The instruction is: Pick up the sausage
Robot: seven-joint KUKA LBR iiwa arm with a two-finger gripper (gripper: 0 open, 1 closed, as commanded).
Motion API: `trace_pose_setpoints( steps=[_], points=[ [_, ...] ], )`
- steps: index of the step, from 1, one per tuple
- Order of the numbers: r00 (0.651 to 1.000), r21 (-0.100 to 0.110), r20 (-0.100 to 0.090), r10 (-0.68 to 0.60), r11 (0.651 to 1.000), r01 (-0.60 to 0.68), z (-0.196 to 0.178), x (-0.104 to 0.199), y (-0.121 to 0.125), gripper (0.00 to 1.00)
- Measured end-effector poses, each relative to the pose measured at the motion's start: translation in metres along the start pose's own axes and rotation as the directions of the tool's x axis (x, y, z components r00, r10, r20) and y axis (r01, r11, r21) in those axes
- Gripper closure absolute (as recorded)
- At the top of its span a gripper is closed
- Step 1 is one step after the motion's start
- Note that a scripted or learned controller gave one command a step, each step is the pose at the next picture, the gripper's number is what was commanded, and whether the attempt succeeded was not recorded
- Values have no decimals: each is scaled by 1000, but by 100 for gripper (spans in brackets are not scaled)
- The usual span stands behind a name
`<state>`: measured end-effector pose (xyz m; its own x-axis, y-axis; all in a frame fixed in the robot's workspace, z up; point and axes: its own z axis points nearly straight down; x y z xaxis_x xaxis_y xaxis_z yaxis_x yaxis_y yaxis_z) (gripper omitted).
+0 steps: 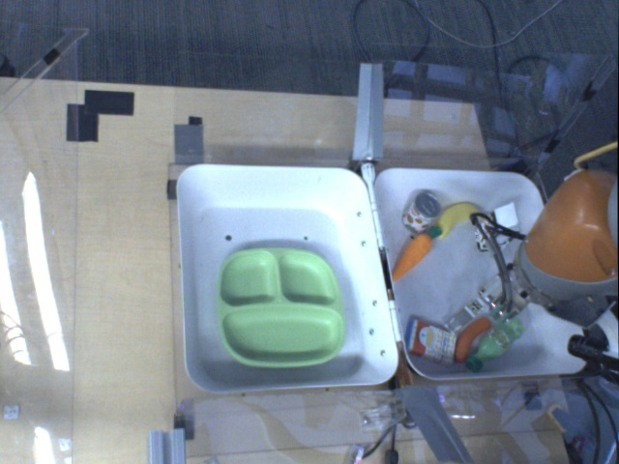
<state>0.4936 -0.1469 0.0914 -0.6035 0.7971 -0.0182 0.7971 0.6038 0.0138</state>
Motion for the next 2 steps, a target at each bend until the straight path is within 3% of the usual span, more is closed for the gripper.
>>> trace_pose_setpoints(
  steps=[1,2],
  points=[
    [1000,2,-6,-20,1000,20,1,-30,-24,0],
    [998,1,-4,-64,998,64,1,-30,-24,0]
  ],
)
